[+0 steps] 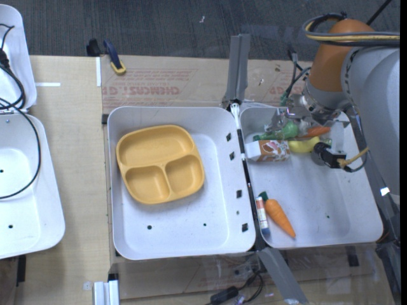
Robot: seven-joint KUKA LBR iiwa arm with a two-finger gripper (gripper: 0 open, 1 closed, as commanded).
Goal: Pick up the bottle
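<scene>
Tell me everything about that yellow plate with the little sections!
The yellow plastic divided plate is a rounded rectangle with three compartments: one long one along its far side and two smaller ones nearer the camera. It lies flat and slightly turned on the floor of the left white bin, with nothing in it and nothing else touching it.

Two bins sat side by side on the bench, the left bin and the right bin meeting at a shared edge. A divided plate lay in the left bin, toward its rear left. In the right bin, a carton lay at the rear left with a banana just to its right. My gripper hung over that rear cluster. A carrot lay near the front left, with a marker just beside it along the wall.
</scene>
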